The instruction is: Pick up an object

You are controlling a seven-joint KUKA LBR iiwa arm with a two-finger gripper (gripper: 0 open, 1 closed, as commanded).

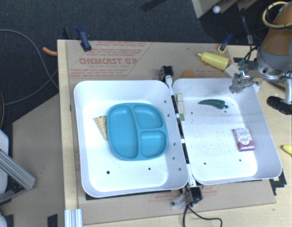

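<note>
Camera view looked down on the desk [136, 56] with its two white bins. The end effector [241, 82] hung at the far right corner of the right bin [217, 167], above the rim, and you could not tell how it was set, because it was small and partly blurred there. It carried nothing that you could see.

In the right bin lay two candidates for you. A dark green flat piece [213, 104], long and thin like a leaf or a pepper, lay near the far wall, quite near the end effector. I judge it light and perhaps soft; take it across its narrow width, at the middle. A small patterned packet [243, 139] lay toward the right wall, well apart from the green piece. It looked flat and light, maybe slippery, so it is hard to get under; grip it across the short sides.

In the left bin [89, 174] sat a blue divided plate [136, 130], with a tan wedge [101, 125] just beside it; the plate is probably stiff and too wide.
</note>
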